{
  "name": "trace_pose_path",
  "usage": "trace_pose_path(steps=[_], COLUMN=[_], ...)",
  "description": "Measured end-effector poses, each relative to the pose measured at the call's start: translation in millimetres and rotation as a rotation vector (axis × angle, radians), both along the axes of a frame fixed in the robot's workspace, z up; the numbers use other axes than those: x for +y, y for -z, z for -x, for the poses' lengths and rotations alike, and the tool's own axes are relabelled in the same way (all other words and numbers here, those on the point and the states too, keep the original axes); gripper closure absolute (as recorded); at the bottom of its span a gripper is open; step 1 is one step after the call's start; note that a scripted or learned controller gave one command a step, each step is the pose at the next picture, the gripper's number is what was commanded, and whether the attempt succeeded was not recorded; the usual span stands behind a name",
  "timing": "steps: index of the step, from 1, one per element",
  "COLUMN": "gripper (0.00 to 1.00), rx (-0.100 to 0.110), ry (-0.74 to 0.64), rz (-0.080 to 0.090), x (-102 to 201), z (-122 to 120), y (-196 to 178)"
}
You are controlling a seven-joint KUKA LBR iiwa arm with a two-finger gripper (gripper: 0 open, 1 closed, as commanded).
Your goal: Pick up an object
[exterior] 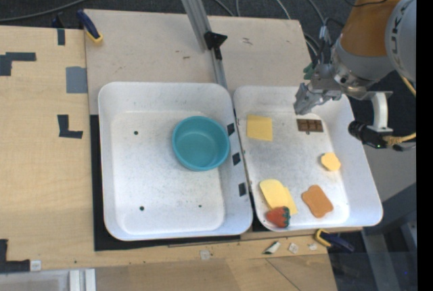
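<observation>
My gripper (303, 107) hangs over the far part of the right bin (358, 212), just up and left of a small brown chocolate piece (310, 126). Nothing shows between its fingers. A yellow cheese square (260, 128) lies to the left of the gripper. A small yellow chunk (330, 162) sits near the bin's right side. Toward the front lie a pale yellow slab (275, 193), an orange toast-like piece (316, 201) and a red strawberry (277, 217).
The left bin (128, 208) holds a teal bowl (200, 142). A grey metal pole (196, 9) slants down to the divide between the bins. Cables run across the dark floor behind the bench.
</observation>
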State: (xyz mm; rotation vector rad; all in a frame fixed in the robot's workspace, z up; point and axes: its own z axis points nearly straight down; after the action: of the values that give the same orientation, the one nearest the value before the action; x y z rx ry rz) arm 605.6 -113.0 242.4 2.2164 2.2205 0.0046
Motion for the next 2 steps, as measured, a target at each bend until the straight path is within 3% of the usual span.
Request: trace_pose_path(steps=[2], gripper=[1.00], rx=[0.008], ry=[-0.004], rz=[-0.002], x=[112], z=[-15], y=[19])
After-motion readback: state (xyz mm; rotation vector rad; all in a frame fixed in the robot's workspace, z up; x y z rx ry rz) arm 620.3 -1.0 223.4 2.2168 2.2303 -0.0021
